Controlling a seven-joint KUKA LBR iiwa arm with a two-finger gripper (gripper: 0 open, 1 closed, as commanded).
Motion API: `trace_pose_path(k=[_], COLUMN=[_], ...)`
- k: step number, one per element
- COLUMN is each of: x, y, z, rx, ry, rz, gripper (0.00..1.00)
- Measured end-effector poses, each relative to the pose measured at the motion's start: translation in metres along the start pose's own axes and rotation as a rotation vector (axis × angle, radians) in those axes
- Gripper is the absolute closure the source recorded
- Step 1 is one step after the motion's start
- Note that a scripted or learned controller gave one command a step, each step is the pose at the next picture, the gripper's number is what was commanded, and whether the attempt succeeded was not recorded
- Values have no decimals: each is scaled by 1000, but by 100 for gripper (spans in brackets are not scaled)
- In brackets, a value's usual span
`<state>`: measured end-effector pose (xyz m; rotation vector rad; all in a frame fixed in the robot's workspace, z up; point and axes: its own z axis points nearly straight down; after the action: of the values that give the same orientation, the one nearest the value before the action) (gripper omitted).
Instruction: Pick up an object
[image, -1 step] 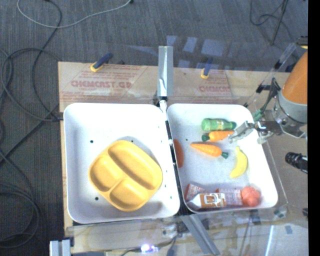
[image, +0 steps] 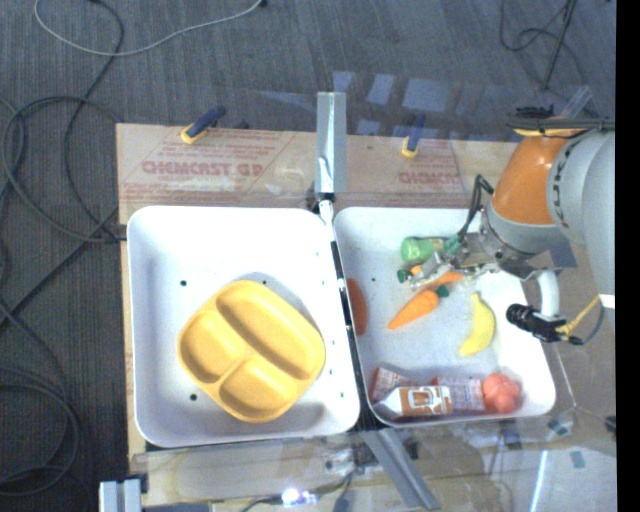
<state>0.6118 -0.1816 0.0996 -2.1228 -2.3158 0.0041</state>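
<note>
In the right bin (image: 540, 395) my gripper (image: 447, 266) hangs low at the back, between a green toy (image: 420, 247) just to its left and the leafy end of an orange carrot (image: 416, 308) just below it. The carrot lies slanting toward the bin's middle. A yellow banana (image: 480, 326) lies to the right of the carrot. Along the front wall rest a flat bottle with an orange label (image: 425, 398) and a red round fruit (image: 502, 392). Nothing can be seen held in the gripper.
The left bin (image: 150, 300) holds a yellow divided plate (image: 252, 348). A thin red-orange piece (image: 357, 305) leans at the right bin's left wall. The grey arm with its orange band (image: 530, 180) reaches over the right bin's back right corner, with cables at the right rim.
</note>
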Motion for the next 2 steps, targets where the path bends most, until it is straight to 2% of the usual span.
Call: trace_pose_path(k=[1, 2], x=[6, 5], y=[6, 6], z=[10, 0], rx=[-8, -11], ry=[-5, -7], rz=[-4, -4], gripper=[0, 100])
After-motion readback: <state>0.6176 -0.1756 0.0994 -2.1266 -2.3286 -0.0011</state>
